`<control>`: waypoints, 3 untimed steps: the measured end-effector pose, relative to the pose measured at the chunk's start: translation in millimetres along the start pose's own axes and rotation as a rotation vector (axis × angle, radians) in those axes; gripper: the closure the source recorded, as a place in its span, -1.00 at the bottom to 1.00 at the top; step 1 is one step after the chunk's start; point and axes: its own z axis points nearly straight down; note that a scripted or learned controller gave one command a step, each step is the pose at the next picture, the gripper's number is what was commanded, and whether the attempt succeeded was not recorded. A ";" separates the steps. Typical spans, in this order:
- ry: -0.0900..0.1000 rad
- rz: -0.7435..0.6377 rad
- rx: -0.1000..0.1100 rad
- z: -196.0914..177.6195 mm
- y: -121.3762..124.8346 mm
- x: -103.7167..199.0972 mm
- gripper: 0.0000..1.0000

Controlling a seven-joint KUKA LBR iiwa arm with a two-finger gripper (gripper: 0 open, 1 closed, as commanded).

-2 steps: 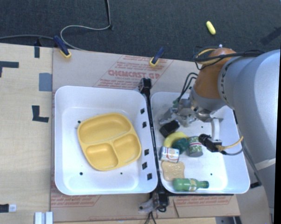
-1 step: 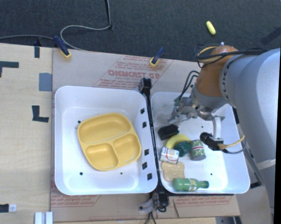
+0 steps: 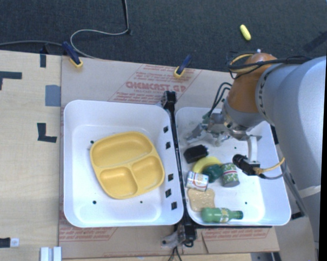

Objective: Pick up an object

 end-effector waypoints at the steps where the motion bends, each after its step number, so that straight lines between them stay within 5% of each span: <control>1: 0.000 0.002 -0.003 7.5 -54.0 2.6 -1.00; 3: 0.004 -0.001 0.000 7.8 -51.7 -8.6 -1.00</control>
